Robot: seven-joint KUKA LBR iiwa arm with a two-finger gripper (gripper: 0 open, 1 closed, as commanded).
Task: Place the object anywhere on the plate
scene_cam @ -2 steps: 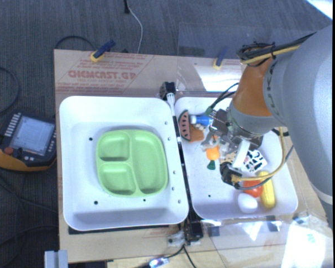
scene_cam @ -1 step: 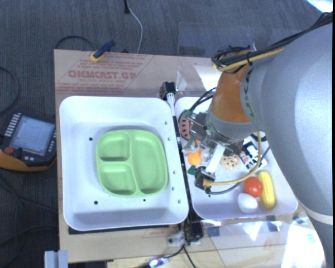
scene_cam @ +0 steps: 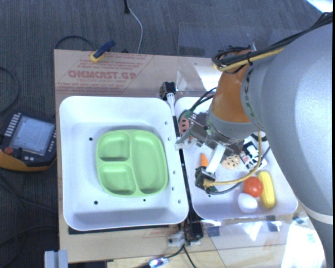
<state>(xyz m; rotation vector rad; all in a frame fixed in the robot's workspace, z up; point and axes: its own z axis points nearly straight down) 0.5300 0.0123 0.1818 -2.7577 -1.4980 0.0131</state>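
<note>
Tabletop [scene_cam: 100, 74] carries two bins. Green plate [scene_cam: 133, 162] sits in left bin [scene_cam: 78, 166]. Hand [scene_cam: 198, 138] over right bin [scene_cam: 223, 205]; open or closed, cannot tell. Small orange piece [scene_cam: 204, 159], the likely object, lies just nearward of hand; plate leftward.

Reaches in from the right as a broad grey arm [scene_cam: 301, 121], covering the right edge of the right bin [scene_cam: 223, 204]. Narrows to an orange band [scene_cam: 231, 96] and a grey wrist [scene_cam: 230, 124] over that bin's far half. Ends, tilted down and leftward, in the gripper [scene_cam: 198, 144] close beside the bin's left edge
</note>
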